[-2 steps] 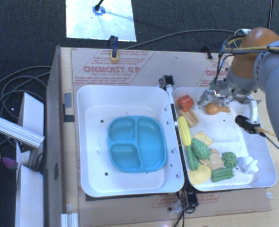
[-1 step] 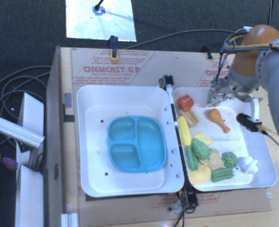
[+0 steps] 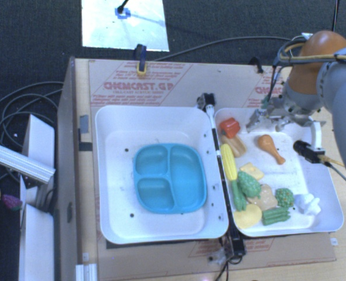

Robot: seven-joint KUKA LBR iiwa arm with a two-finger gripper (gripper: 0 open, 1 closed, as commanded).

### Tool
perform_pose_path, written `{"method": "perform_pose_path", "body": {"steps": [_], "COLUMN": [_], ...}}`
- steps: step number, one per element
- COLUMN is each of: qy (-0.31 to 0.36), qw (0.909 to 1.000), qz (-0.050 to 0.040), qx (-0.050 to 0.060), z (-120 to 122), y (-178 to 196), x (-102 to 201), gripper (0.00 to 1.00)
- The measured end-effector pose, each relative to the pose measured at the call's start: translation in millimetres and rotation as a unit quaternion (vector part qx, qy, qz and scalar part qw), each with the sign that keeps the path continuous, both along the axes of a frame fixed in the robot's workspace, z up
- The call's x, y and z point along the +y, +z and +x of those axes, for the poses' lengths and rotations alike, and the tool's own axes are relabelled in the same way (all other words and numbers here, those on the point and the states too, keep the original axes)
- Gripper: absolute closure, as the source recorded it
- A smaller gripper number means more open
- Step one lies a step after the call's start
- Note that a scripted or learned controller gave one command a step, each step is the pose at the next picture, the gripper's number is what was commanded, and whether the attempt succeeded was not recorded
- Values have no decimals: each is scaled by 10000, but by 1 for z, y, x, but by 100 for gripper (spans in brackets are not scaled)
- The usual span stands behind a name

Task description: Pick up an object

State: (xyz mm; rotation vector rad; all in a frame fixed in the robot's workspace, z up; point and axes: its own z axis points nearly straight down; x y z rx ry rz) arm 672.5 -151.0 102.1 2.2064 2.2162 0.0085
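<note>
A single camera is looking down from above the bench (image 3: pixel 161 78) at a slant, taking in both white bins whole: the left bin (image 3: pixel 111 174) is sitting near the middle of the picture and the right bin (image 3: pixel 331 206) is lying toward the right edge. The view is standing far enough back that dark floor, cables and a pale sheet (top, left of centre) are showing beyond the bench. The arm (image 3: pixel 331 69) is reaching in from the upper right, closer to the lens than the bins and cropped by the frame.
</note>
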Motion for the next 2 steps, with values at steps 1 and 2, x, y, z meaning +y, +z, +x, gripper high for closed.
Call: {"method": "perform_pose_path", "body": {"steps": [1, 2], "qy": [-15, -10], "qw": [10000, 10000], "qz": [30, 27], "qx": [66, 46], "z": [-44, -42], "y": [-18, -6], "x": [0, -1], "gripper": [0, 100]}}
